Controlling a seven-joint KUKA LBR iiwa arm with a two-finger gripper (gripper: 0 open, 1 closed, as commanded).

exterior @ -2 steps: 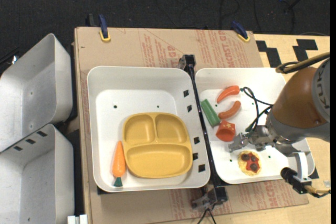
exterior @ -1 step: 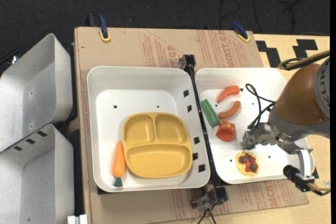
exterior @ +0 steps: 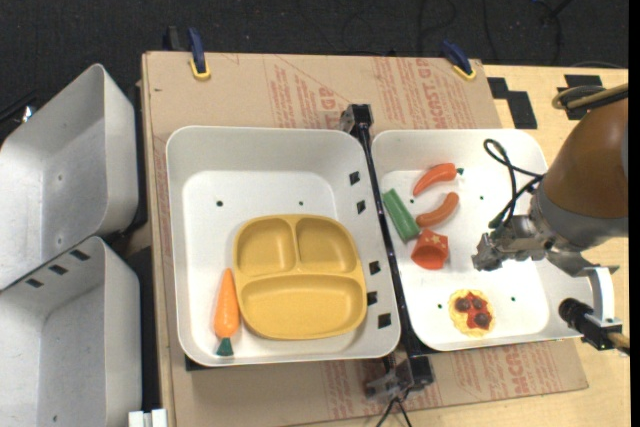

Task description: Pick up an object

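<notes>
I see my gripper [exterior: 492,253] low near the right bin's [exterior: 520,327] right edge; I can't tell its state. The red cup [exterior: 430,250] and pizza slice [exterior: 472,311] crowd close, so a descent might nudge them. Left bin [exterior: 190,215] holds a yellow tray [exterior: 300,277] and a carrot [exterior: 226,307].

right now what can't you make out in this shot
- Gripper, camera view: the part over the right bin is a small dark blur, so whether it is open or shut cannot be told.
- Arm's grey wrist, camera view: cut off by the right edge.
- Round yellow toy, camera view: too small to tell what its red topping is.
- Carrot, camera view: whether it touches the yellow tray is unclear.
</notes>
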